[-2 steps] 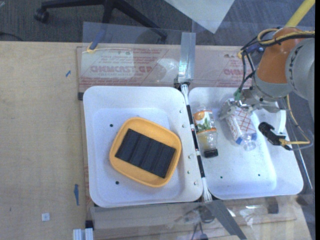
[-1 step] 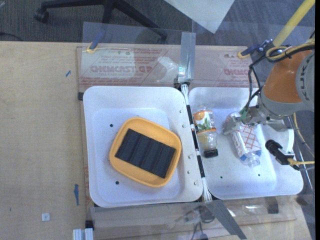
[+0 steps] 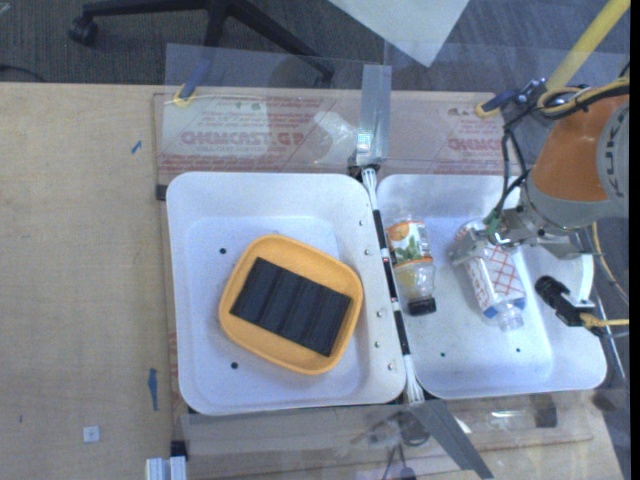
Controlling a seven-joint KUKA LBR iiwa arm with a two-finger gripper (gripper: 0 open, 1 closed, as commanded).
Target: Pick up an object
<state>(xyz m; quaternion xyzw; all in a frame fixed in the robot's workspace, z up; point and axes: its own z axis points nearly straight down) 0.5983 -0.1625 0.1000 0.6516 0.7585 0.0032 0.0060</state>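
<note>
In the right white bin (image 3: 480, 368), my gripper (image 3: 478, 240) sits by a clear red-checked plastic bottle (image 3: 495, 283); I cannot tell its grip; grasping looks next.

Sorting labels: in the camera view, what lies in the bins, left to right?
yellow tray → orange-label bottle → checked-label bottle

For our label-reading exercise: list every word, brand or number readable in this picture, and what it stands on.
Nothing reads clearly.
Red lettering on the clear panel: too blurred to quote.
Orange-and-green label on the small bottle: too small.
Red-checked label on the clear bottle: too small.
</note>
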